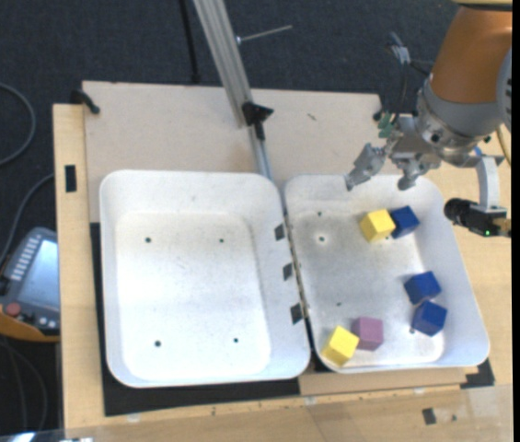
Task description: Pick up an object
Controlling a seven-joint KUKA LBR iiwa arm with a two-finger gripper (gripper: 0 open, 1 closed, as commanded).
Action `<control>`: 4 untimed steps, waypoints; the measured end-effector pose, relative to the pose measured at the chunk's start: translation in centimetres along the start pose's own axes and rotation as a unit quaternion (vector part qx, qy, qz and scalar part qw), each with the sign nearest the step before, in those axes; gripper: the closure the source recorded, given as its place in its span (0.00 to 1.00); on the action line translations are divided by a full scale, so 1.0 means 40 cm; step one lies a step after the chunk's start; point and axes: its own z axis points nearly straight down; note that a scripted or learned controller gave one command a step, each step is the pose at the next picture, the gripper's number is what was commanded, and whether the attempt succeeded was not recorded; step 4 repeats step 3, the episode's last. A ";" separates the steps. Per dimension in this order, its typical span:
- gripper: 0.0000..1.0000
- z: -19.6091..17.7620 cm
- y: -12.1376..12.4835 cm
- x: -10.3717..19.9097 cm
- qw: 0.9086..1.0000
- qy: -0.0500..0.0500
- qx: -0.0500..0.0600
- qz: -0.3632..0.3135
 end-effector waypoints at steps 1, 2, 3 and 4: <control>0.00 0.168 -0.030 -0.191 1.000 -0.002 0.004 0.004; 0.00 0.391 0.061 -0.249 1.000 -0.001 0.003 0.002; 0.00 0.428 0.125 -0.202 1.000 -0.003 -0.011 0.000; 0.00 0.428 0.125 -0.202 1.000 -0.003 -0.011 0.000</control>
